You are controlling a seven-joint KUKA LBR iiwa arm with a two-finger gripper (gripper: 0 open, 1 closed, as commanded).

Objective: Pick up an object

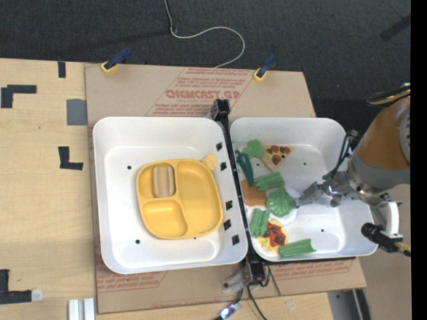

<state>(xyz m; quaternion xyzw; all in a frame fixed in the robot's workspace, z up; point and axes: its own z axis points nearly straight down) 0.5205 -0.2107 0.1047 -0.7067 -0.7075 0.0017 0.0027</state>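
Toy food [270, 202] crowds the right bin's [333, 133] left half; its right half lies open.

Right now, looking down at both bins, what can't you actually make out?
- Hand, camera view: too small and blurred to read its grip.
- Grey arm with orange band: cut off by the right edge.
- Pile of green and orange toy food in the right white bin: pieces overlap, so the lower ones are hidden.
- Tan item in the yellow divided plate: too small to identify.

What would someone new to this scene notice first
The yellow divided plate in the left bin stands out, with a tan piece in its upper-left compartment. Next comes the jumble of green toy food along the right bin's left side, with the arm's end effector beside it.
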